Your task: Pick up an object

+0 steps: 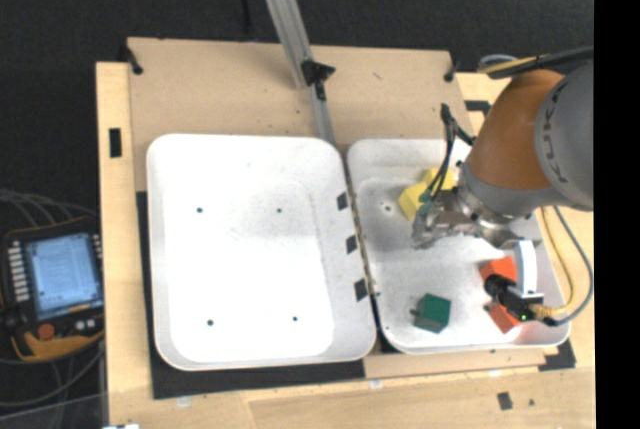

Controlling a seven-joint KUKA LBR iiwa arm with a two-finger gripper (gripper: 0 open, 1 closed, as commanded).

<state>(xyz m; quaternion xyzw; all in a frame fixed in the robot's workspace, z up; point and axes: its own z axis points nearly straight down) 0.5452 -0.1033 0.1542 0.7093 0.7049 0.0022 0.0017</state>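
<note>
A yellow blocky object [418,193] lies in the upper middle of the right shallow white bin [392,162], just beside the arm's pincer [428,223], which sits low over the bin floor right below it. The object is partly covered by the wrist and cables, so its full shape cannot be made out. Whether the pincer is released or clenched cannot be told from this view, and nothing can be seen in its grip.

A small dark green block [432,312] rests near the front edge of the same bin, well apart from the pincer. An orange flat piece [497,270] lies at the bin's right side, partly hidden behind a white and black part of the arm.

The left shallow white bin [240,247] touches the right one along their shared edge. Both stand on the pale wooden worktop [280,87]. A handheld control pendant with a lit screen [55,277] sits at the far left, off the worktop.
</note>
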